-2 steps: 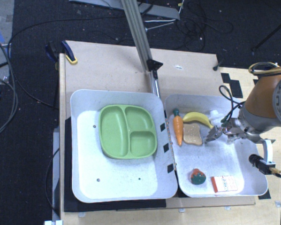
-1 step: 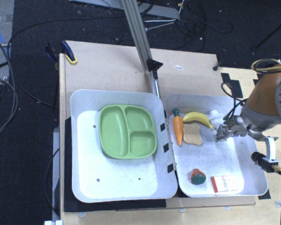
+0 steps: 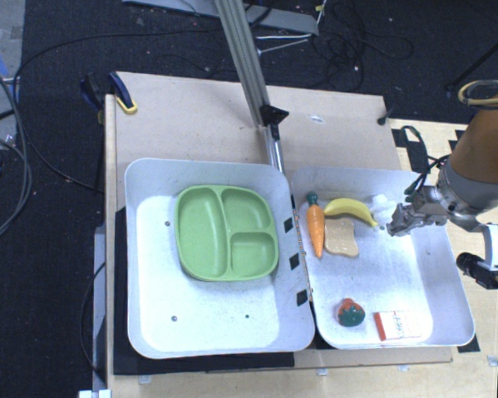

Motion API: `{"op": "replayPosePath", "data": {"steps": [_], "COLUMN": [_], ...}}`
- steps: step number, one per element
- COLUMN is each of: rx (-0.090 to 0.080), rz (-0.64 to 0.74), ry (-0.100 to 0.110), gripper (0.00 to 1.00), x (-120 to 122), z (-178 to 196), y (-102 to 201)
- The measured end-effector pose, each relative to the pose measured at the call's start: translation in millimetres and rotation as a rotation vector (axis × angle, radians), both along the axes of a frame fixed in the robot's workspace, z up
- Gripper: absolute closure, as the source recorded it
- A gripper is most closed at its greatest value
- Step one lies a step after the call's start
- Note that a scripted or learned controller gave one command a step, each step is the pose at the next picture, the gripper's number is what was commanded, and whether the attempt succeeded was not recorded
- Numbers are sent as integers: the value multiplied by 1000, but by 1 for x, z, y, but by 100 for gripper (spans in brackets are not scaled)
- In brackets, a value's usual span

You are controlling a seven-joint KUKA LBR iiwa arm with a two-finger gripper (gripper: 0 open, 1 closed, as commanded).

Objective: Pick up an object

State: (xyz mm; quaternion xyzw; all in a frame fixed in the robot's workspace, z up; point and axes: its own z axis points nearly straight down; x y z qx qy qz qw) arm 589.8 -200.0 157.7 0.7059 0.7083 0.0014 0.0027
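The right bin [image 3: 432,270] holds a yellow banana [image 3: 351,209], an orange carrot [image 3: 315,228] with a green top, a tan slice of bread [image 3: 342,238], a red and green pepper-like toy [image 3: 350,312] and a small red and white box [image 3: 396,325]. My gripper [image 3: 395,226] hangs over the bin's upper right part, just right of the banana's tip. A small white object [image 3: 381,204] lies beside the fingers. Nothing shows between them.
The left bin [image 3: 143,313] carries a green divided plate [image 3: 228,233]. A slanted metal pole [image 3: 249,61] crosses the back of the bench. Clips [image 3: 296,259] join the two bins at the middle. The arm's orange band [image 3: 488,140] sits at the right edge.
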Motion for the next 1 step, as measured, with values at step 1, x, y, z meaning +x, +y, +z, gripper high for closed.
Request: {"op": "replayPosePath", "data": {"steps": [1], "rx": [0], "rz": [0], "ry": [0], "gripper": [100], "x": [6], "z": [45], "y": [3]}}
